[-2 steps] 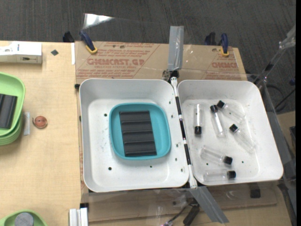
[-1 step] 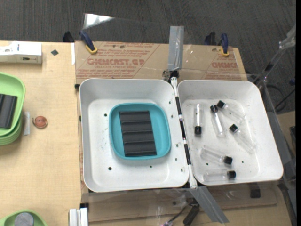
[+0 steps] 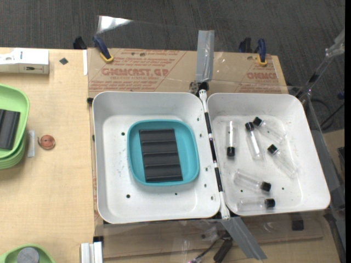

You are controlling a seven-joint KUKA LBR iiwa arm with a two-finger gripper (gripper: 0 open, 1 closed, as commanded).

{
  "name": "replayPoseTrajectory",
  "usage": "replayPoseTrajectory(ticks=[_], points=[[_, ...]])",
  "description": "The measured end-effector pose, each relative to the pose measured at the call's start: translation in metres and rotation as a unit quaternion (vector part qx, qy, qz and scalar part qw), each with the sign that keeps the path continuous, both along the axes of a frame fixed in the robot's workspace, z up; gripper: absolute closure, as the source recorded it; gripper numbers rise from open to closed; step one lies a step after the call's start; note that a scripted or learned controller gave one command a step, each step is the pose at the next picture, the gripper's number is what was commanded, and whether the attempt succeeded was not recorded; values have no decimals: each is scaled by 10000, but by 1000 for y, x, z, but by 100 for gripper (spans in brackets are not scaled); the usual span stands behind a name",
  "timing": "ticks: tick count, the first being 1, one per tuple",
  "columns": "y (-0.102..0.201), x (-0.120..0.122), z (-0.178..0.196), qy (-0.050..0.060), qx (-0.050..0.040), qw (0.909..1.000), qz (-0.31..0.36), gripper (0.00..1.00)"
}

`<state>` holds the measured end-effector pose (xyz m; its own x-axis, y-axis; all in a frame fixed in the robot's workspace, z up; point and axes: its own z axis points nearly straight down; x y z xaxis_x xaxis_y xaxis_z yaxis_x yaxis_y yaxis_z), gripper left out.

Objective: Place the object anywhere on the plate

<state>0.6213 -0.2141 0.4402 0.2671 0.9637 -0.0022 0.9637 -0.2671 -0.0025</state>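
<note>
Across the right-hand bin (image 3: 307, 147) lay the task's objects: clear plastic vials with black caps, scattered on the white floor. One vial (image 3: 231, 140) stood out near the bin's left wall, lying roughly lengthwise with its cap toward the camera; another vial (image 3: 252, 138) lay just beside it, cap at the far end. A third vial (image 3: 253, 182) rested lower down, its cap pointing right, and a fourth vial (image 3: 258, 204) lay close to the near wall. Further tubes toward the right were too transparent to separate with confidence. The left-hand bin (image 3: 109, 169) carried the teal plate (image 3: 134, 152), square with rounded corners, and a dark ribbed insert (image 3: 160, 155) sat upon it. Outside the bins, a stack of green dishes (image 3: 16, 141) occupied the wooden bench (image 3: 55, 201) at the left edge. No vial lay on the plate.

As to the gripper, its opening and its load could not be told from this view.

Judged by appearance, each vial would be light, rigid and smooth-walled, and so liable to roll or to squirt out from between two fingers. The best hold would probably be across the tube's middle, fingers closing square to its long axis; the cap end offers a duller, less slippery surface. Isolated vials near the left wall seemed easier than the crowded ones.
</note>
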Motion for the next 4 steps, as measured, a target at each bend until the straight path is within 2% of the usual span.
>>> replayPoseTrajectory(ticks=[4], points=[[0, 0, 0, 0, 0, 10000, 0, 0]])
